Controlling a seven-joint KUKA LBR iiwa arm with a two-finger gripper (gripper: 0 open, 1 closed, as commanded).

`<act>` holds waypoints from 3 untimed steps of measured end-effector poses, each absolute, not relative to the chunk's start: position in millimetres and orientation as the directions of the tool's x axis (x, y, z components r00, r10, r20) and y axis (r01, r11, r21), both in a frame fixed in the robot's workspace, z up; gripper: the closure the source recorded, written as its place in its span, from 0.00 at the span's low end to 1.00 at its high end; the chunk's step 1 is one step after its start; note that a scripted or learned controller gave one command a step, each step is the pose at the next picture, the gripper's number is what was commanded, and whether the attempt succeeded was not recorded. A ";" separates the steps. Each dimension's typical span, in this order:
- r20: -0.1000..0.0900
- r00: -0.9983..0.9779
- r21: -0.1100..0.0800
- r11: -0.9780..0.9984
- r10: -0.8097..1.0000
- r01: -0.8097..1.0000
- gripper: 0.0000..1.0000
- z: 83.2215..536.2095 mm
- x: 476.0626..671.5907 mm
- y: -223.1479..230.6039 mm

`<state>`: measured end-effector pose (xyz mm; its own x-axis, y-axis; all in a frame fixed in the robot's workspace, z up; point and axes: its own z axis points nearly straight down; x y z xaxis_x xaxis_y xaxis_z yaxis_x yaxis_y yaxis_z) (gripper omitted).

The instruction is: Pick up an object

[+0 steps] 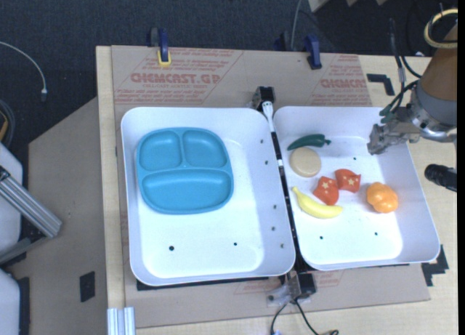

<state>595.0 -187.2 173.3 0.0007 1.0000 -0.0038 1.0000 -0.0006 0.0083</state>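
The right bin [363, 250] holds several toy foods: a green pepper [308, 141], a round tan biscuit [305, 161], two red pieces [327, 190] [349, 179], a yellow banana [315, 206] and an orange fruit [382, 197]. My gripper [383, 139] hangs over the bin's far right corner, above and to the right of the foods, about level with the green pepper. Nothing shows between its fingers.
The left bin [203, 253] carries a blue divided plate [185, 170]. A black hinge strip [278, 163] runs between the bins. Blue clamps [163, 45] [313, 50] grip the board's far edge. Cables trail near the arm at the right.
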 end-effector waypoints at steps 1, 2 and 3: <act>-0.003 -0.001 0.008 0.001 1.000 1.000 1.00 222.7 588.6 -183.6; -0.004 -0.001 0.010 0.002 1.000 1.000 1.00 280.1 600.1 -184.7; 0.003 -0.006 -0.001 0.006 1.000 1.000 1.00 268.7 607.8 -124.6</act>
<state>607.8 -124.6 268.7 -0.0064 1.0000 0.0030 1.0000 0.0064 -0.0012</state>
